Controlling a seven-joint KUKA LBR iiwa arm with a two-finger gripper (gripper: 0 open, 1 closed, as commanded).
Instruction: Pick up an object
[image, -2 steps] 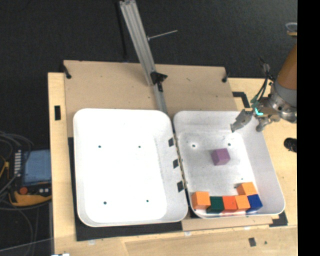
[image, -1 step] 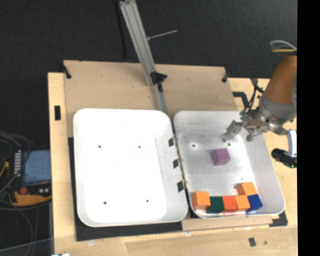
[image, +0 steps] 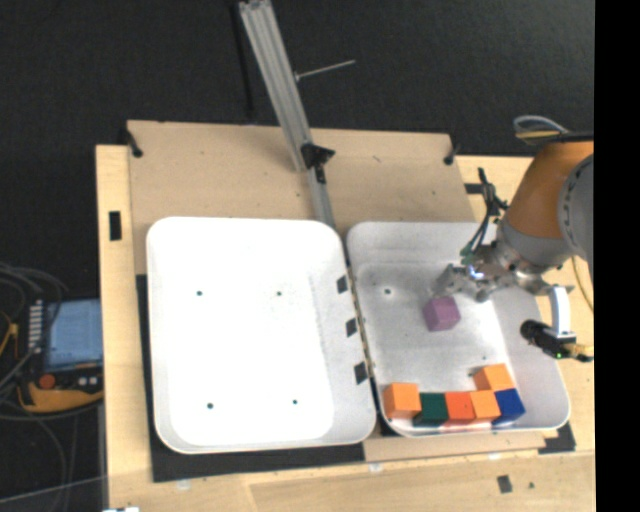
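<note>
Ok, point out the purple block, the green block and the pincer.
purple block (image: 441, 313): camera view, middle of its top face.
green block (image: 432, 407): camera view, its top face, in the row at the bin's near wall.
pincer (image: 467, 281): camera view, between its fingertips, just above the purple block.

At the right of the frame the arm (image: 560, 215) shows a rounded grey body with a broad orange band above the wrist. Thin dark cables run down its left side. Below the band sits a silver-grey metal gripper (image: 470, 280), with a white and black fitting at lower right.
</note>
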